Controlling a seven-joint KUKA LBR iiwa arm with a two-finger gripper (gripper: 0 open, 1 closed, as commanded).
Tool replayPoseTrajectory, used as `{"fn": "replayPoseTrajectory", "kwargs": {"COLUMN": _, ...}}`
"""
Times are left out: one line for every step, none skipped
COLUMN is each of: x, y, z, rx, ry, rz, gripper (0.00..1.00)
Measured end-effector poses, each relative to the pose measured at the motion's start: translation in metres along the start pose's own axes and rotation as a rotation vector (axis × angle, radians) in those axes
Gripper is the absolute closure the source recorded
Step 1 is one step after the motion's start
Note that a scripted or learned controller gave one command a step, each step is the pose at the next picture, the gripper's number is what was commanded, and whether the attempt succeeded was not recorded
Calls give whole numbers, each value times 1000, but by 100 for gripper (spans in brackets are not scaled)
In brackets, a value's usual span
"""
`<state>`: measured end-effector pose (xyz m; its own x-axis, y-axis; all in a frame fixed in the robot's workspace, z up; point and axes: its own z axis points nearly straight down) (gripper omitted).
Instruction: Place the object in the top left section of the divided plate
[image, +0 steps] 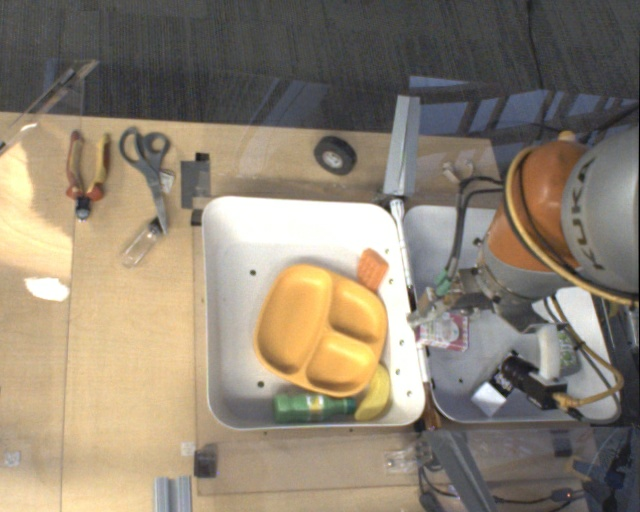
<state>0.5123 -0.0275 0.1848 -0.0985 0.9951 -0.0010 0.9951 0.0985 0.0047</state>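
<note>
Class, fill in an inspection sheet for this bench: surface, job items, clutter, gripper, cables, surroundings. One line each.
Surface: wooden bench bearing two white bins.
Job's things: yellow divided plate in left bin; pink packet at the right bin's left edge.
Clutter: orange block, green bottle, yellow fruit around the plate.
Gripper: gripper above the packet; grasp unclear.
Cables: black cables along the arm.
Surroundings: scissors, pliers, tape roll.

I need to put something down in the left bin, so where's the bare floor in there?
Left bin: bare floor along the left wall and across the top, beside the yellow divided plate. It is crowded at the bottom right, where a green bottle and a yellow fruit crowd the plate; an orange piece sits at its upper right.
</note>
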Motion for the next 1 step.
{"fn": "replayPoseTrajectory", "kwargs": {"x": 67, "y": 41, "z": 0, "rx": 1, "ry": 1, "rz": -68, "gripper": 100}}
